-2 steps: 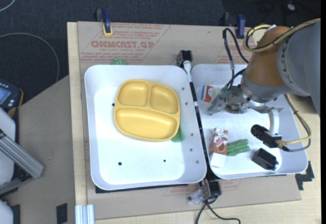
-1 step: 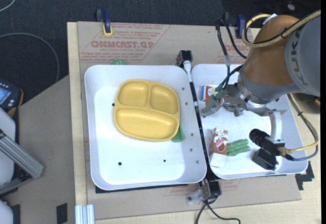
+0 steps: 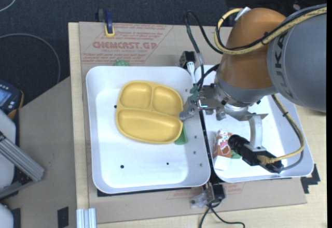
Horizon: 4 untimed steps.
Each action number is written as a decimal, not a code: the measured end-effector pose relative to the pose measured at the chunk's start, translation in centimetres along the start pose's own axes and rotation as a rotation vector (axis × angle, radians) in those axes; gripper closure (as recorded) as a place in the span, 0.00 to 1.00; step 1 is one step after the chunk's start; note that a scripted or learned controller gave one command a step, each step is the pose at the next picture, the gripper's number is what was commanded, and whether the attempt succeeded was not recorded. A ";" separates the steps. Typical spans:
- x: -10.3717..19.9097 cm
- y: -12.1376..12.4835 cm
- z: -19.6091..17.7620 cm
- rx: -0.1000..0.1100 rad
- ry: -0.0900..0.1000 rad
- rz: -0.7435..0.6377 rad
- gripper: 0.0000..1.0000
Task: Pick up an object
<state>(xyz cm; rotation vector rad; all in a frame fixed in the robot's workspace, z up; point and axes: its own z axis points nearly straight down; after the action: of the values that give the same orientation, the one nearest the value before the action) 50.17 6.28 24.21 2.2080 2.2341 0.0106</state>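
A yellow divided plate (image 3: 149, 112) lies in the left bin (image 3: 140, 167), toward its far right part. A small green thing (image 3: 180, 139) peeks out from under the plate's near right edge. In the right bin (image 3: 290, 154) a small red, white and orange object (image 3: 223, 144) lies near the left wall. My gripper (image 3: 189, 110) hangs over the divide between the two bins, at the plate's right rim; whether it touches the rim is hidden by the wrist.
The grey and orange arm (image 3: 259, 56) covers most of the right bin. A small green scrap (image 3: 121, 63) sits just beyond the left bin's far rim. Bare white floor shows in the left bin's near half.
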 end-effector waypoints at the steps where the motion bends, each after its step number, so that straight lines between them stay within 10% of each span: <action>1: -0.6 0.1 -0.7 0.002 -0.004 0.011 1.00; 2: -1.6 -2.1 -18.6 -0.015 -0.001 0.010 1.00; 3: -2.8 -2.3 -8.2 0.014 -0.005 0.015 1.00; 4: 2.5 -2.3 -4.2 0.012 -0.004 0.007 1.00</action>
<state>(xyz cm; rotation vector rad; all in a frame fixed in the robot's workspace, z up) 47.84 8.70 28.42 2.2199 2.2309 -0.0071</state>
